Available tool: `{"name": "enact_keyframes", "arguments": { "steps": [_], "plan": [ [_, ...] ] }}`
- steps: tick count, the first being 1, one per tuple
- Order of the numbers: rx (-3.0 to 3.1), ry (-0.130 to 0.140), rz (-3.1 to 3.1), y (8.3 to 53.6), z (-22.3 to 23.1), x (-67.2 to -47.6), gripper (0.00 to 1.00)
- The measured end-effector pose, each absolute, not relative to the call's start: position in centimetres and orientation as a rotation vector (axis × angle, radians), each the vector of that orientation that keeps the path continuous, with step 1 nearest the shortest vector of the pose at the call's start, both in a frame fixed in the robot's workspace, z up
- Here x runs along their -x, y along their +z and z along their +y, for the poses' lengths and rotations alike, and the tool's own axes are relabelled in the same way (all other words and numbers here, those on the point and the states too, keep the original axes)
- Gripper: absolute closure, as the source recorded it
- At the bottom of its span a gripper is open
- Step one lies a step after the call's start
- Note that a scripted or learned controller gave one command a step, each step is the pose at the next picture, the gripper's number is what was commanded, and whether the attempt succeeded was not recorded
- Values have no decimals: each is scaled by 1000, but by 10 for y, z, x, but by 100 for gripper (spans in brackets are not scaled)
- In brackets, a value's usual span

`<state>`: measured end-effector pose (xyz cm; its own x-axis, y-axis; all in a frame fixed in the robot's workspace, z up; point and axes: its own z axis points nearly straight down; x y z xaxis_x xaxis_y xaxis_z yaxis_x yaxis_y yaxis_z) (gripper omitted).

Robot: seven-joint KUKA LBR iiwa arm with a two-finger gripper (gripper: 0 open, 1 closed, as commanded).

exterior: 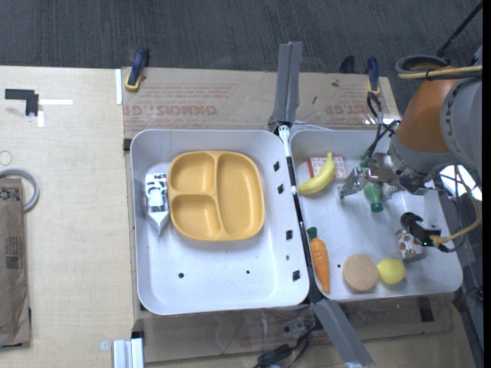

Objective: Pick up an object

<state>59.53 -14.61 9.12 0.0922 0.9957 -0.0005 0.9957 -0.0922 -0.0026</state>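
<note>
Figure: the worktop (69, 205) seen from above, with two white bins side by side on cardboard (207, 98).

My arm (426, 121) came in from the right, its orange band over the far right corner of the right bin (345, 228). My claw (354, 184) hung over the far middle of that bin, just right of the banana (321, 176). From this view I could not tell how far the claw was open, or whether it had hold of anything.

A green bottle (374, 199) stood just beside the claw on its near right side. Whether the two touched could not be made out.

The things to pick lay as follows:

- **Right bin, far left:** the banana lay tilted across a red-and-white box (313, 165).
- **Right bin, left wall:** a carrot (319, 259) lay along the wall, with its green top pointing to the far side.
- **Right bin, near side:** a tan disc (360, 273) and a lemon (391, 271) sat next to each other, just right of the carrot.
- **Right bin, right side:** a small patterned thing (408, 244) lay just beyond the lemon. It was too small to name.
- **Left bin (222, 271):** a yellow plate (217, 195) with three compartments lay in the far half. A small white carton (156, 198) touched the plate's left edge.

A brown bag (11, 259) lay at the far left of the worktop, well apart from both bins.
</note>
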Motion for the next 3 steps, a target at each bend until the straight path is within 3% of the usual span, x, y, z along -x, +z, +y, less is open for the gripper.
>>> {"name": "enact_keyframes", "arguments": {
  "steps": [1, 2, 3],
  "plan": [
    [2322, 4, -2113, 100, -147, -595, 100],
    [2148, 101, -2172, 82, -153, -634, 100],
    [2131, 2, -2310, 246, -100, -638, 100]
  ]
}}
